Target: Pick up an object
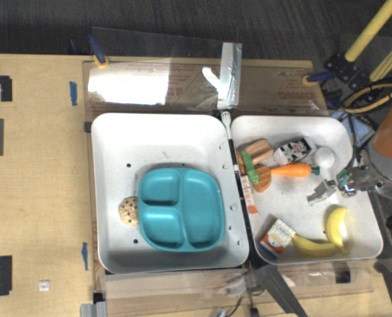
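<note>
Gripper (321, 191) hovers in the right-hand white bin (364, 249), fingers spread and grasping nothing; the curved yellow plastic banana (329, 235) lies just below, its long axis bending leftward along the bin's near wall.

On the tabletop (30, 197) two bins sit side by side. The left bin (116, 137) holds a divided tray (180, 208), with a cookie (128, 211) touching the tray's left edge. In the right bin (364, 243), a carrot (289, 171) lies near the middle, a banana (324, 236) toward the front right, and a small carton (277, 236) just left of the banana. The hand (328, 189) sits between carrot and banana.
</note>
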Controlling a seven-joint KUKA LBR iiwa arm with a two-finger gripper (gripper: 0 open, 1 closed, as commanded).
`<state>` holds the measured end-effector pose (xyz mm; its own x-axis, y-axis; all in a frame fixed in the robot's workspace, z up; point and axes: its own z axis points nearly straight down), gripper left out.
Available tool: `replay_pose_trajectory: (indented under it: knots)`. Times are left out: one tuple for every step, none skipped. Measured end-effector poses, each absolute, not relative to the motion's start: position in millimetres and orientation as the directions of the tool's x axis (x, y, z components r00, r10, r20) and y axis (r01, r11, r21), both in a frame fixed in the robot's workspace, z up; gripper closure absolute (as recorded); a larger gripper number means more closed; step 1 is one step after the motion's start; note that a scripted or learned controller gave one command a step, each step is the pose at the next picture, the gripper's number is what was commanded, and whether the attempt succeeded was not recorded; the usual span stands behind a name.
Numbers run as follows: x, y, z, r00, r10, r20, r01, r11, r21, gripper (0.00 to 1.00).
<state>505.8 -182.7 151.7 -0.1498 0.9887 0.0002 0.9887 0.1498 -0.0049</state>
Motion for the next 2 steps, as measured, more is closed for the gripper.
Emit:
replay_pose_trajectory:
  knots:
    - [565.0, -131.4, 128.7, -0.151, 0.989, 0.002, 0.989, 0.151, 0.001, 0.00]
    - [566.6, -137.8, 216.5, -0.116, 0.993, -0.003, 0.993, 0.116, 0.009, 0.00]
